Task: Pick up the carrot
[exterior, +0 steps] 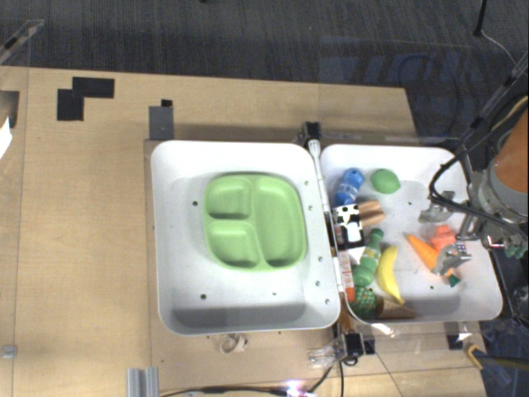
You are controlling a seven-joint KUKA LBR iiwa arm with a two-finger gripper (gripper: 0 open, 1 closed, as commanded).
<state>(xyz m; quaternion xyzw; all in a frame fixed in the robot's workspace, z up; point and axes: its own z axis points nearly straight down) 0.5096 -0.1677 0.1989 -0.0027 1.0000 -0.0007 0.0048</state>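
Right now the carrot (423, 251) lies touching the tool (450, 242), whose grip I cannot tell.

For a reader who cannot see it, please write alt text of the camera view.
The arm's end effector is low in the right bin, right at an orange carrot. Left of it lie a yellow banana, a green ball, a blue bottle and other small items. The left bin holds a green divided plate.

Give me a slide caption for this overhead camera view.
Gripper reaching over the carrot in the right bin; green tray in the left bin.
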